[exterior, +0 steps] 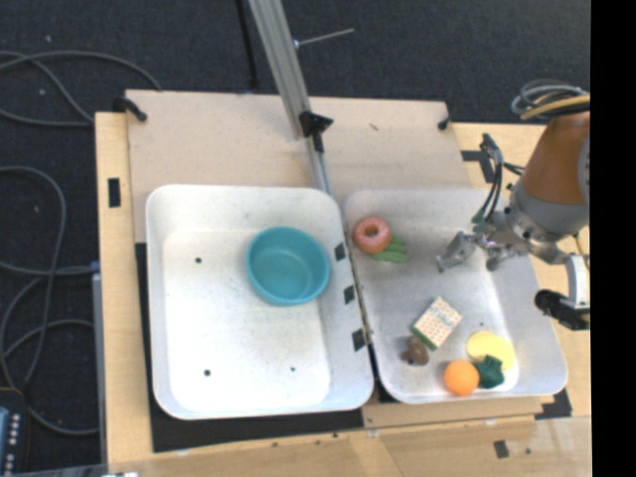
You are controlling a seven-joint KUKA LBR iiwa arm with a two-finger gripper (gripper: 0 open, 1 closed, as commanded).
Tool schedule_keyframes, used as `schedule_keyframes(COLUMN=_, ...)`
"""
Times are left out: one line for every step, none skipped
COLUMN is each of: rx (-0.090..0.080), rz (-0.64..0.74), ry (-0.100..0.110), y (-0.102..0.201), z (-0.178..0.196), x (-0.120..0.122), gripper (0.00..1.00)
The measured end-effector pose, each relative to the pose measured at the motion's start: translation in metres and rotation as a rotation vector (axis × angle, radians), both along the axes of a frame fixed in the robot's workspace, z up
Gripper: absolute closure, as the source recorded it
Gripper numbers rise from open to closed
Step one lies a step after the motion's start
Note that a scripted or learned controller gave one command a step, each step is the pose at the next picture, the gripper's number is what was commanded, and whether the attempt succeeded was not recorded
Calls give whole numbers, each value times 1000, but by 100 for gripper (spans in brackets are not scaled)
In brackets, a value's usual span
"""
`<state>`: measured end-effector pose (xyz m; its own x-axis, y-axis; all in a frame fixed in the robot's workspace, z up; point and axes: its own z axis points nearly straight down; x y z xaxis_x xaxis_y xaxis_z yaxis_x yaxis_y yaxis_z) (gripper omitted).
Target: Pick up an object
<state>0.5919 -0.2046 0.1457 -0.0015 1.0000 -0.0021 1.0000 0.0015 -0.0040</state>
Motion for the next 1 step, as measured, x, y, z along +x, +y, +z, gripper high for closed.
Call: schedule_keyframes(rx=-1, rz=-2, ry=-1, y=-2, z=-47, x=-1, gripper=0)
